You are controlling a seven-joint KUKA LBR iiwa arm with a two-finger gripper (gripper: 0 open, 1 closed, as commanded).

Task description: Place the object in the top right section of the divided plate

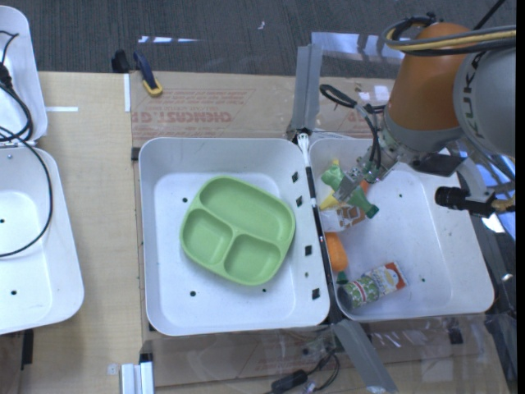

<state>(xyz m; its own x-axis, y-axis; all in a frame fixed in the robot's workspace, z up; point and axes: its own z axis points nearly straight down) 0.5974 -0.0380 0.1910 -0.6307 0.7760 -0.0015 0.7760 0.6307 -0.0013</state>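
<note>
Floor: dark grey ribbed carpet (205, 15) runs along the far side of the bench.
Bench: a pale brown board (213, 105), printed with red lettering that reads reversed, carries the two shallow bins side by side.
Far left: a white moulded tray (33, 245) sits at the bench's left edge, with a black cable (37, 179) looped across it.
Bench's far edge: a small blue and yellow clamp (148, 74) lies near the left end of the lettering.
Left bin: a white bin (156, 245) holds the green divided plate (238, 230), which lies flat near the bin's middle, turned at an angle, with one large section and two smaller ones, nothing in any of them.
Divider: the bins meet at a shared rim fitted with small black clips (313, 220).
Right bin: a second white bin (435, 253) holds a cluster against its left wall: a green and yellow toy (332, 177), an orange piece (335, 253) below it, and a bottle with a green cap and red label (373, 286) lying on its side near the bin's near left corner.
Arm: the grey arm with its orange band (426, 80) reaches in from the right.
Gripper: the gripper (358, 185) is down among the toys near the right bin's left wall; whether its fingers are spread or closed cannot be told amid the clutter.
</note>
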